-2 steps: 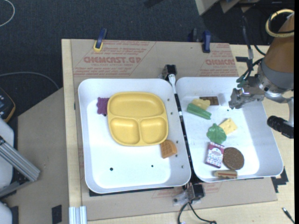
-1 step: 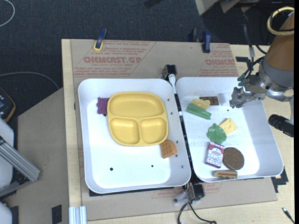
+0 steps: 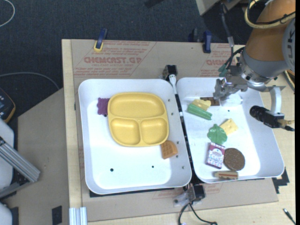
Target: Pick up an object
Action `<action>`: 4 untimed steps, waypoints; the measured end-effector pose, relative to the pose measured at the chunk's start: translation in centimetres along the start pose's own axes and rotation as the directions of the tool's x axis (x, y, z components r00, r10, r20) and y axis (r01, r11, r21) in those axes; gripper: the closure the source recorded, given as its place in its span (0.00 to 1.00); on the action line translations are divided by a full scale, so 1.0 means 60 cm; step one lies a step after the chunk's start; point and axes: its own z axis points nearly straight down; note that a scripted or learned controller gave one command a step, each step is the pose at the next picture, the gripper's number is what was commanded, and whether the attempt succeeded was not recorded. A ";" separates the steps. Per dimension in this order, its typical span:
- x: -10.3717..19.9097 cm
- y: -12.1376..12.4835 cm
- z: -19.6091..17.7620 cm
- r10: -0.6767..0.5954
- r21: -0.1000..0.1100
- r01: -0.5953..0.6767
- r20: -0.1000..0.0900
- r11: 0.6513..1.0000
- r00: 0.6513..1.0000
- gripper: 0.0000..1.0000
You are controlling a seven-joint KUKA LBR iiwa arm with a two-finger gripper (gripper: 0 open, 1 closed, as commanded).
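Note:
My gripper (image 3: 220, 93) hangs low over the far part of the right bin (image 3: 262, 144). Just beneath and left of it lie a small dark brown piece (image 3: 214, 102) and a yellow piece (image 3: 202, 104), with a long green piece (image 3: 199, 111) beside them. Nothing can be seen held in the gripper. Nearer the front of this bin are a green leafy piece (image 3: 217, 134), a yellow wedge (image 3: 228, 125), a maroon packet (image 3: 215, 154), a round brown cookie (image 3: 234, 159) and a brown stick (image 3: 227, 175).
The left bin (image 3: 93, 163) holds a yellow divided plate (image 3: 138, 117), a purple piece (image 3: 102, 106) at the plate's left edge and an orange waffle piece (image 3: 169, 149) by its near right corner. Blue and yellow clamps sit on the bench's far edge.

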 end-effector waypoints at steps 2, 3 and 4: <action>0.168 0.068 0.002 0.002 0.000 -0.002 0.000 1.000 1.000 1.00; 0.192 0.076 0.035 0.005 0.008 -0.005 0.001 1.000 1.000 1.00; 0.205 0.058 0.016 0.005 0.008 -0.005 0.000 1.000 1.000 1.00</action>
